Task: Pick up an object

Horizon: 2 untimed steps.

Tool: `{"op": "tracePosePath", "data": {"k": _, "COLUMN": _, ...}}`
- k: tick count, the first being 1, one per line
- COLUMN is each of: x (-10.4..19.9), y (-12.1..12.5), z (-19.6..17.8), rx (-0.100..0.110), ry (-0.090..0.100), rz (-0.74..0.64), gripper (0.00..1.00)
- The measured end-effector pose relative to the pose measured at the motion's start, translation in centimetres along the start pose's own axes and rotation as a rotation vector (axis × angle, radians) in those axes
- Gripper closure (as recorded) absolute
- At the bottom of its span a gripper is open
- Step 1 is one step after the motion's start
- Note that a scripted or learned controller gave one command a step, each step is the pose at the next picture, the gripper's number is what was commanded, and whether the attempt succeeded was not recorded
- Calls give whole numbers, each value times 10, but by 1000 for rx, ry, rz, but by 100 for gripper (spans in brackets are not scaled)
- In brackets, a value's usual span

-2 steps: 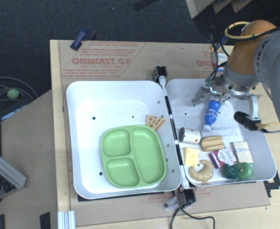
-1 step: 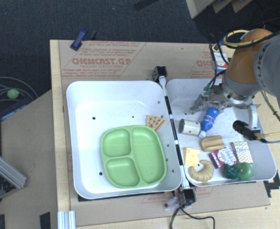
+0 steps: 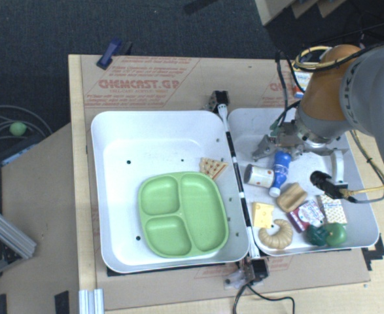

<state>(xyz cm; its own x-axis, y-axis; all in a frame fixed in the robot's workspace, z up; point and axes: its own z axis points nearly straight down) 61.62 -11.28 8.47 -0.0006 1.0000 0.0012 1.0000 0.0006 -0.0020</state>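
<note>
My fingers (image 3: 275, 144): low in the right bin (image 3: 368, 214), metal tips splayed; clenched or released, I cannot tell. Just below them: blue bottle (image 3: 281, 166), white cup (image 3: 259, 175) lying on its side. Further below: bread piece (image 3: 291, 197), yellow cheese block (image 3: 263, 214), croissant (image 3: 276, 234), green toy (image 3: 327, 235). Left bin (image 3: 113, 175): green divided plate (image 3: 180, 213), waffle cracker (image 3: 212, 168).

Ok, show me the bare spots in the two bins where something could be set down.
Left bin: the bare floor behind the green divided plate up to the back wall, broken by a waffle piece at its right edge, plus a strip along the left wall. Right bin: crowded; the blue bottle, croissant and other items pack it beneath the gripper.
</note>
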Motion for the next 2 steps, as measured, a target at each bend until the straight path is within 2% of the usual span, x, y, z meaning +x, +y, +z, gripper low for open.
{"op": "tracePosePath", "data": {"k": 1, "x": 2, "y": -66, "z": 1, "rx": 0, "ry": -1, "rz": 2, "gripper": 0}}
{"op": "tracePosePath", "data": {"k": 2, "x": 5, "y": -43, "z": 0, "rx": -3, "ry": -1, "rz": 0, "gripper": 0}}
